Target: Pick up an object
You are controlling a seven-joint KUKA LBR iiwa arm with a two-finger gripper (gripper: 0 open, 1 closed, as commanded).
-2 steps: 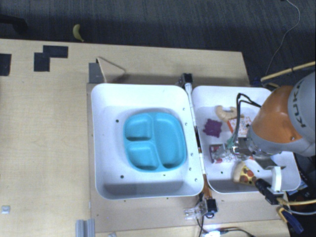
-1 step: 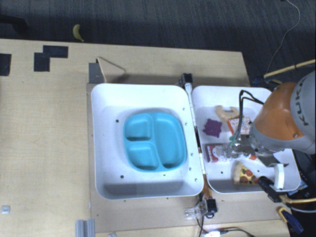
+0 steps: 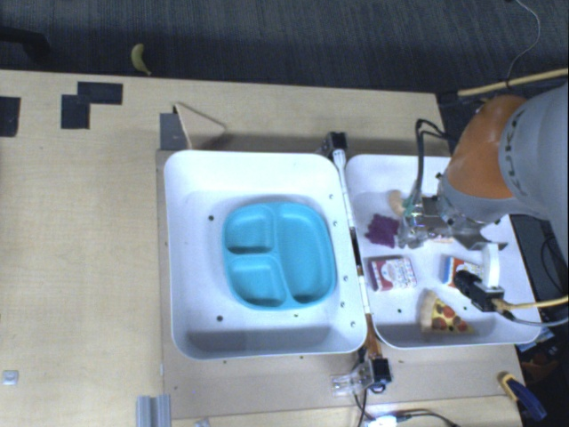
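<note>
My gripper (image 3: 411,231) hangs low in the right bin (image 3: 511,332), reaching in from the right. A purple bunch of toy grapes (image 3: 382,230) lies just left of it, close to or touching it. Below the gripper lies a red and white packet (image 3: 391,273). A toy pizza slice (image 3: 442,315) rests near the bin's front wall. A small white, red and blue item (image 3: 450,268) sits right of the packet, under the wrist. A pale beige piece (image 3: 396,202) shows just above the gripper.
The left bin (image 3: 191,238) holds a blue divided plate (image 3: 277,253). A thin ridge (image 3: 351,238) separates the two bins. Black tape marks (image 3: 89,103) lie on the wooden bench at the far left.
</note>
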